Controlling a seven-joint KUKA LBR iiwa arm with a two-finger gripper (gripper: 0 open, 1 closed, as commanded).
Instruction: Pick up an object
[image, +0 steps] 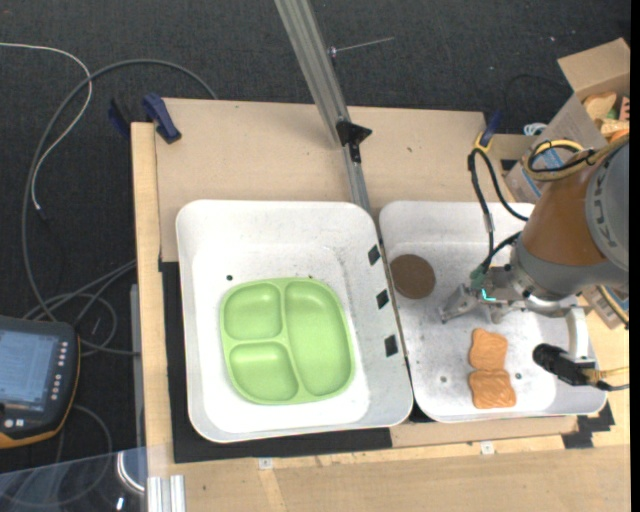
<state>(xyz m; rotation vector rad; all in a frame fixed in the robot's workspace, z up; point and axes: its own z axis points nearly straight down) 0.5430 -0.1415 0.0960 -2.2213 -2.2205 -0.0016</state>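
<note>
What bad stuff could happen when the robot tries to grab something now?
1. The two orange pieces lie touching, so the claw might nudge one while going for the other.
2. The brown disc looks flat, so it may be hard to grip.
3. The lower orange piece lies near the right bin's rim, which may block the claw.

1. Green divided plate (288, 340), three compartments, lying in the left white bin (200, 240).
2. Right white bin (440, 220) touching the left one.
3. Wooden bench (250, 150) under both bins.
4. Metal pole (320, 75) slanting over the far edge.
5. Handheld pendant (30, 375) at far left on dark floor, near loose cables (45, 170).
6. Cardboard box (590, 85) at far right.
</note>
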